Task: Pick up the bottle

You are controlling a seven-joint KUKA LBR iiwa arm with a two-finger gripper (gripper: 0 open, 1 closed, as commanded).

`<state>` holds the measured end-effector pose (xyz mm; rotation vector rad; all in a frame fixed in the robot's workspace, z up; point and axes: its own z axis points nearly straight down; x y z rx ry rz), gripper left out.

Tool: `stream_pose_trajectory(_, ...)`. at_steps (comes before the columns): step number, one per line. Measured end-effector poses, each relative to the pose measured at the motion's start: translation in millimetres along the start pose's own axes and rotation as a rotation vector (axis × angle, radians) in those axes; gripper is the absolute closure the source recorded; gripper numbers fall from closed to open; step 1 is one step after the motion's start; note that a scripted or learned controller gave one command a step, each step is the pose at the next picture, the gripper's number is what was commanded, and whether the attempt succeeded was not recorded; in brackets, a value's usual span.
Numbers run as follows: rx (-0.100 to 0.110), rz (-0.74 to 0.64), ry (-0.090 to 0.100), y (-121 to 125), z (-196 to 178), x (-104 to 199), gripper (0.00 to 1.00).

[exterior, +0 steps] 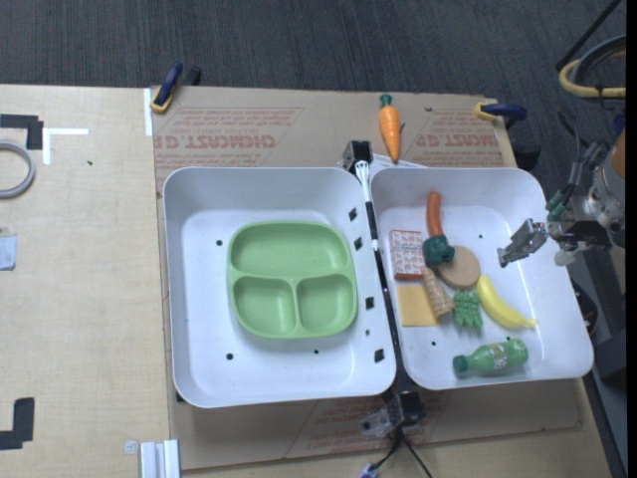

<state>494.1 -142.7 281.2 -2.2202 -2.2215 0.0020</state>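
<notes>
Cardboard-topped bench (80,297), dk carpet (299,18) behind; bottle (491,358) in rt bin (567,352); hand (523,241) released

My tool (525,239) looks like bare grey metal. The green bottle (492,358), at six o'clock in the right bin (557,357), is glossy plastic, as is the yellow banana (504,305). Both bins look smooth white plastic. The green tray (293,280) is matt. Brown cardboard (239,127) covers my bench.

Reaching in from the right edge, wrist angled leftward, metal two-finger gripper (522,243) tilted, nothing between its fingers.
</notes>
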Motion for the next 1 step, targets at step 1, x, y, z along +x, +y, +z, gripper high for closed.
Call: stream_pose_trajectory(1,0.000,0.000,-0.001,0.5,-9.3,-0.2,1.00)
